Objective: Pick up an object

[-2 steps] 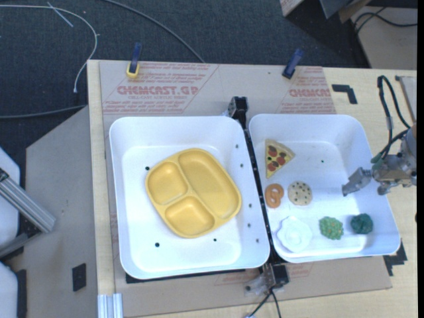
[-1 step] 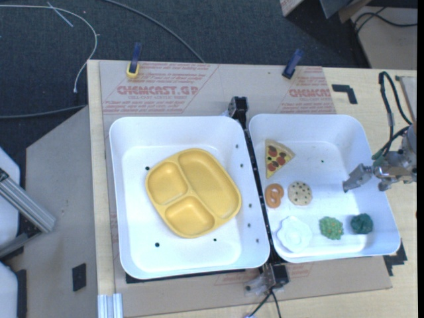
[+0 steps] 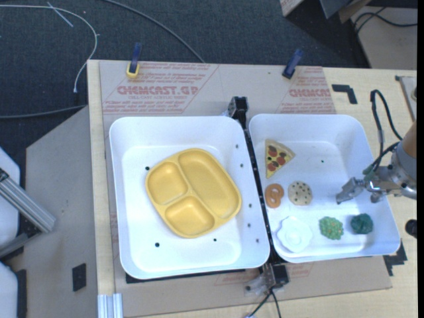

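**Ana:** Over the right bin (image 3: pixel 344 126), near its right wall, hangs the claw (image 3: pixel 349 192), reaching in from the right. Its fingers look spread and I see nothing between them, though the view is small there, so I say that with some caution.

**Ben:** So nothing picked yet?

**Ana:** Not as far as I can judge. Every candidate lies on the bin floor: a pizza slice toy (image 3: pixel 277 157) towards the back, a small doughnut (image 3: pixel 274 195) with a speckled cookie (image 3: pixel 299 193) just beside it, a white fried-egg piece (image 3: pixel 294 234) at the front, then a light green leafy piece (image 3: pixel 331 228) and a dark green piece (image 3: pixel 362 224).

**Ben:** Which is nearest the claw?

**Ana:** The two green ones, just in front of it; it touches neither.

**Ben:** And the other bin?

**Ana:** The left bin (image 3: pixel 126 177) holds a yellow divided tray (image 3: pixel 192 192), well apart from the arm. Descent, closing and lifting all remain to be done.
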Motion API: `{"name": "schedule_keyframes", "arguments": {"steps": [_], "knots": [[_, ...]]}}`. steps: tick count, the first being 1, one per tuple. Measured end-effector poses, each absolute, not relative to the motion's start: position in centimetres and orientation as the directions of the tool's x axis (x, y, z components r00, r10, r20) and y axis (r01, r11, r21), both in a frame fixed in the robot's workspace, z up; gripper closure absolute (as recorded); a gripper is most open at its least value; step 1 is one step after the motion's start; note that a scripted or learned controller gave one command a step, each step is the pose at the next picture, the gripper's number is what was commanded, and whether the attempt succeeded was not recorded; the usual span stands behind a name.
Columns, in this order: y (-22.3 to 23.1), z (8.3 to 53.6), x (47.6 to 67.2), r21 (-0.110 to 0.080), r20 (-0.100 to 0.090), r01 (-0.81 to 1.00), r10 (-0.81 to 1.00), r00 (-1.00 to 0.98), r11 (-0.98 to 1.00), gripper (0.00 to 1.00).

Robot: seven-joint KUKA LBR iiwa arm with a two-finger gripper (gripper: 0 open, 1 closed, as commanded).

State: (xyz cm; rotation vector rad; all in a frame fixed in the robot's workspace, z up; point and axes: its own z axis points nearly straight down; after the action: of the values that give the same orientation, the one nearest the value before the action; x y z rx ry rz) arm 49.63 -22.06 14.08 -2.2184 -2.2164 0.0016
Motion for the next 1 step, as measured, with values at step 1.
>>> {"name": "schedule_keyframes", "arguments": {"steps": [1], "knots": [[-21.87, 8.85, 49.62, -0.005, 0.006, 1.000, 1.000, -0.001, 0.001, 0.00]]}}
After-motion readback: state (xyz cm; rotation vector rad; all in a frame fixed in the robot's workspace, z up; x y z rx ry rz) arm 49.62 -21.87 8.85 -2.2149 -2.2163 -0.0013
